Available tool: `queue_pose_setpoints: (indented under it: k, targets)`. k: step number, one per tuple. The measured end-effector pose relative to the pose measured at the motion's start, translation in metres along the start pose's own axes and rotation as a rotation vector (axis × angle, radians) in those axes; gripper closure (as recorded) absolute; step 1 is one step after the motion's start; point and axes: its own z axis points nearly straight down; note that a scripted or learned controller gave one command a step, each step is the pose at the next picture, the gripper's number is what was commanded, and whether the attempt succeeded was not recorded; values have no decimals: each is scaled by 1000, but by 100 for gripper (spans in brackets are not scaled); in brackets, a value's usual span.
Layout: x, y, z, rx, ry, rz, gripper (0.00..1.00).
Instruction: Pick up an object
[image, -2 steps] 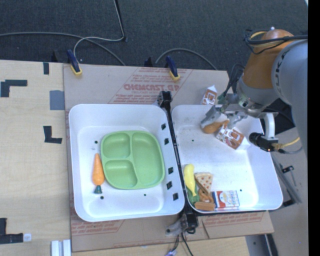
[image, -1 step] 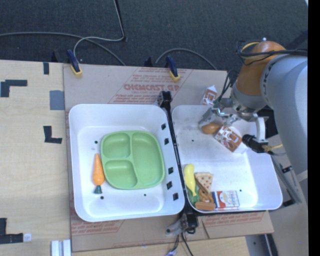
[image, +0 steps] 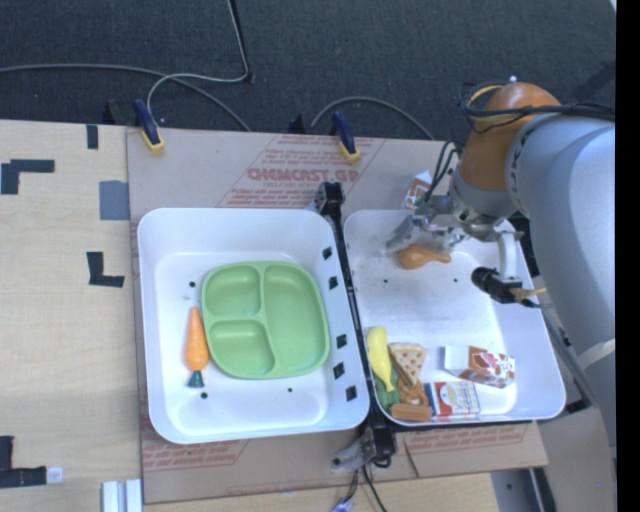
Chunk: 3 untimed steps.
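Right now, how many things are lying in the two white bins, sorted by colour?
Green: 1, divided plate
Orange: 2, carrot, drumstick
Yellow: 1, corn cob
Mixed colours: 4, pizza slice, hot dog, two cartons
Total: 8

At twelve o'clock from the bins, the cardboard sheet (image: 300, 170) on the surface bears red printed lettering that looks like "CHEMCAST", with smaller lines under it too blurred to read. Print on the small cartons (image: 457, 398) at five o'clock is illegible.

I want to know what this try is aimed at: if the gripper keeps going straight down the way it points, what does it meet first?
Most likely the orange drumstick-like toy just under the gripper, in the right bin; depth is unclear from above.
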Motion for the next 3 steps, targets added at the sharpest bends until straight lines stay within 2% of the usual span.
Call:
queue_pose_setpoints:
  k: [1,2,3]
  targets:
    - [16,-1,0,4,-1,2,0]
    - [18,1,-11,1,1,-1,100]
    - [18,0,-11,2,1,-1,0]
